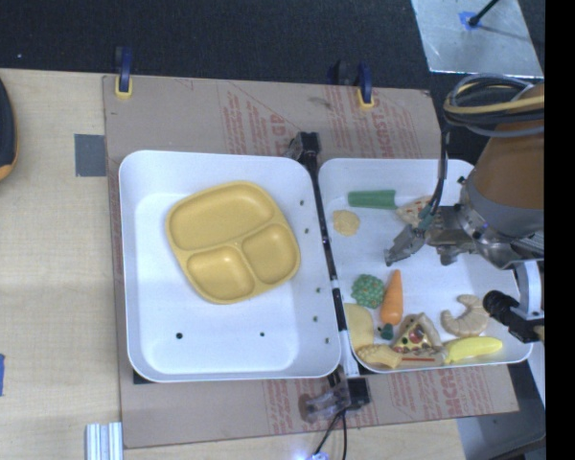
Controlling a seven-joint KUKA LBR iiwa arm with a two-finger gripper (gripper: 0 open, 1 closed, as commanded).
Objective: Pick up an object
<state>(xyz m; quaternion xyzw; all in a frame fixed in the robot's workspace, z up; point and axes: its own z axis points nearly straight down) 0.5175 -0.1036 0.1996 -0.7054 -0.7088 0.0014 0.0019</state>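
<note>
Gripper (409,241) in right bin, carrot (393,298) just below, apart

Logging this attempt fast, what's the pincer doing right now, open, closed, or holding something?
Pincer: open, holding nothing, hanging over the right bin between the green stick and the carrot.

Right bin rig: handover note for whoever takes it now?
Gripper: open, low over the right bin, nothing between its fingers.
Right bin holds a green stick, pale round piece, broccoli, carrot, pizza slice, yellow banana and a tan piece.
Left bin holds the yellow divided plate.
Done: nothing picked yet.
Left: close on one item and lift.
</note>
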